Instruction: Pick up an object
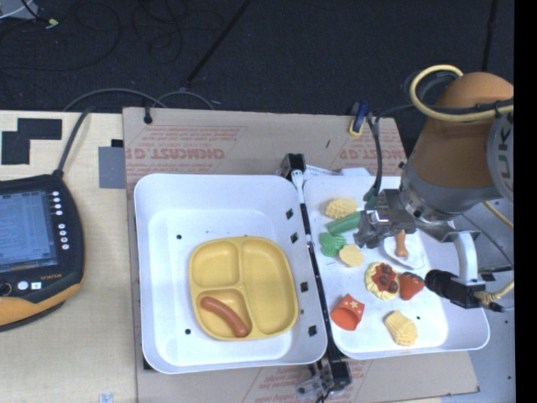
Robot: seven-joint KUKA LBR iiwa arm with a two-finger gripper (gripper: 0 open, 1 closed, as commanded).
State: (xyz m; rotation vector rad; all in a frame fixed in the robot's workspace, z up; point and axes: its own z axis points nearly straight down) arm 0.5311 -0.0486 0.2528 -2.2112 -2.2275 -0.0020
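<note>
— Saw two white bins side by side on the bench [92, 124]. Found in the left bin [168, 217] a yellow divided plate [252, 267], with a sausage [225, 316] lying in its near compartment.

— And in the right bin [457, 334]?

— Counted toy food scattered there: a corn cob [341, 207] toward the far side, a green piece [342, 223] just beside it, another green piece [332, 244] close to the divider, a pale yellow chunk [351, 256] next to that. Nearer the middle, noticed a small pizza slice [383, 280] touching a red pepper-like piece [410, 285]. Toward the near edge, spotted a red fries carton [348, 312] and a second corn cob [402, 328], set apart from each other.

— Where was the pincer [373, 225]?

— Reached in from the right, low over the far half of the right bin, just beside the green piece and the pale chunk. Hung under the grey arm [457, 141] with its orange band. Cannot tell whether released or clenched; too dark and crowded there. Made out nothing clearly gripped.

— Anything else?

— Glimpsed a small orange stick-like piece [401, 243] just right of the pincer, and a control pendant [33, 242] resting on the bench's left side.
</note>
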